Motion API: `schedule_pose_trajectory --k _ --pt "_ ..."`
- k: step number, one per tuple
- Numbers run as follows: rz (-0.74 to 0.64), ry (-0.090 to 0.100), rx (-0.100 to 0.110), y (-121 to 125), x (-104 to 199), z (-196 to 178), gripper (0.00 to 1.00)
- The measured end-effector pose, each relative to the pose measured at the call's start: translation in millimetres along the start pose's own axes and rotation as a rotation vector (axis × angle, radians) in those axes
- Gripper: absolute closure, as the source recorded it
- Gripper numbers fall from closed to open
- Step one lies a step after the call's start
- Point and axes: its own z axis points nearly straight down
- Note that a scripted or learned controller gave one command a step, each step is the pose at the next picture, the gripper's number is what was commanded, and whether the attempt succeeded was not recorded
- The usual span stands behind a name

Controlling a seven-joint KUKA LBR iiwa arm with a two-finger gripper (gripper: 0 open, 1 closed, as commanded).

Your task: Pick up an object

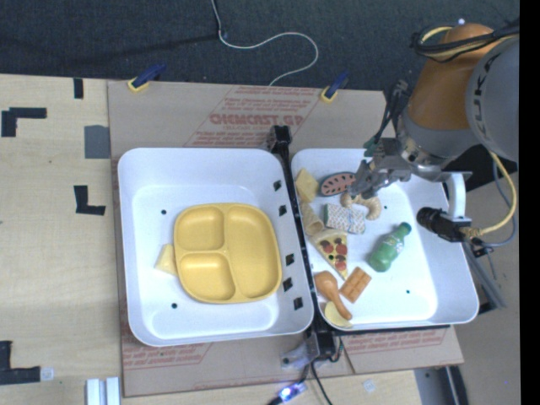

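Observation:
The right bin (422, 302) holds several toy foods. A watermelon slice (337, 182) lies at its far left, with a grey-patterned packet (347, 218) just in front. Further toward the front are a pizza slice (332, 248), a green bottle (388, 247) lying tilted, an orange block (356, 283) and a carrot-like piece (330, 286). My gripper (369, 186) hangs over the far part of this bin, between the watermelon slice and a tan curved piece (364, 201) that sits right under it. Nothing can be seen held in it.
In the left bin (143, 184) lie a yellow divided plate (228, 253) and a pale wedge (164, 260) beside it. Black clips (291, 226) line the wall between the bins. The arm's grey body and cables (460, 218) hang over the right bin's far right side.

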Motion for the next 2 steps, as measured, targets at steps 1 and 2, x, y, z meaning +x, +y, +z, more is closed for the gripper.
schedule_pose_trajectory --k 1,2 --pt "0.000 0.000 0.000 -30.7 41.3 -2.4 1.00" --pt "0.002 -0.001 -0.003 -32.5 40.8 -12.0 1.00"
